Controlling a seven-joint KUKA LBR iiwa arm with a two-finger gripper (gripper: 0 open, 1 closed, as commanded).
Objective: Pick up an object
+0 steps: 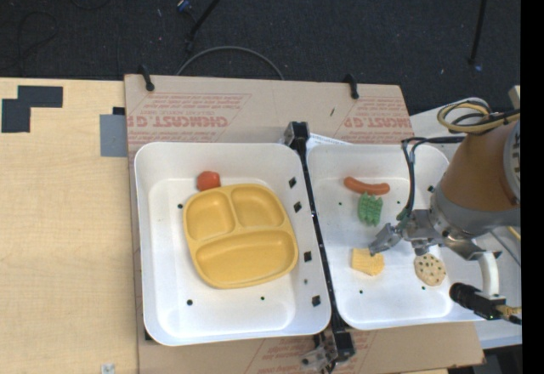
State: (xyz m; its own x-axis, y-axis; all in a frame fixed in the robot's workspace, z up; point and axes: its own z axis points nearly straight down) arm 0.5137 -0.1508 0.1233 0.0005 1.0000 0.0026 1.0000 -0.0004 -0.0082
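Our hand (pixel 380 242) hangs just above the yellow cheese wedge (pixel 367 263), slightly to its right; how far it is open we cannot tell.

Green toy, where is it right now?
Camera view: the green toy lies in the right bin, just below the sausage and above the yellow cheese piece, left of the claw.

Even overhead light, soft shadows (white bins (pixel 161 194) nearly glaring), slightly blurred, dark floor beyond.
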